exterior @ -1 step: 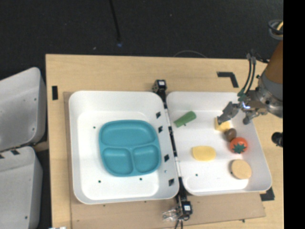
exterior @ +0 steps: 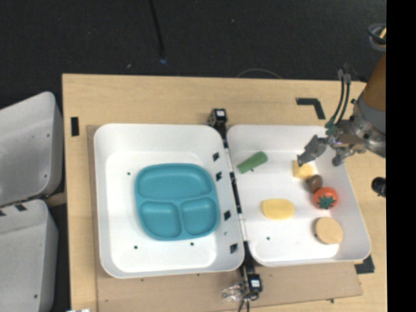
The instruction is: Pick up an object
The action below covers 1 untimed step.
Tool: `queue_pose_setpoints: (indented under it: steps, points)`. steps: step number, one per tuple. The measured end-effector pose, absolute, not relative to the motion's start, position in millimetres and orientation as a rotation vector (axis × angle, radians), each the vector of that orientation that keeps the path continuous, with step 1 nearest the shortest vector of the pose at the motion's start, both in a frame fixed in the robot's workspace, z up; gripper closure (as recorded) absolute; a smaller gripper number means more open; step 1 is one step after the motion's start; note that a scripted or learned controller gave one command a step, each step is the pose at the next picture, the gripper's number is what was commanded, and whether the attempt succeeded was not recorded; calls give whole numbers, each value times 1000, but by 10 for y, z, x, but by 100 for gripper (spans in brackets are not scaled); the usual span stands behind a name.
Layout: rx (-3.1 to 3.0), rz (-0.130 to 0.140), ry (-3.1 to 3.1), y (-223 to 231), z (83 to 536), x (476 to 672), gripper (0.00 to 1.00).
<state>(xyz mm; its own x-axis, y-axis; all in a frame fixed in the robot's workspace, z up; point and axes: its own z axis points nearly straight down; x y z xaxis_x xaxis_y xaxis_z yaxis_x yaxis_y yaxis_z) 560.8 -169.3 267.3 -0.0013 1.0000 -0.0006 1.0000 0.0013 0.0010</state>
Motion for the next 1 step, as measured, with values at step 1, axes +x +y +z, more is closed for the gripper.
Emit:
queue_pose_setpoints:
  steps: [1]
  points:
    - [2221, -5, 2223, -1615, 2147, 5647, 0]
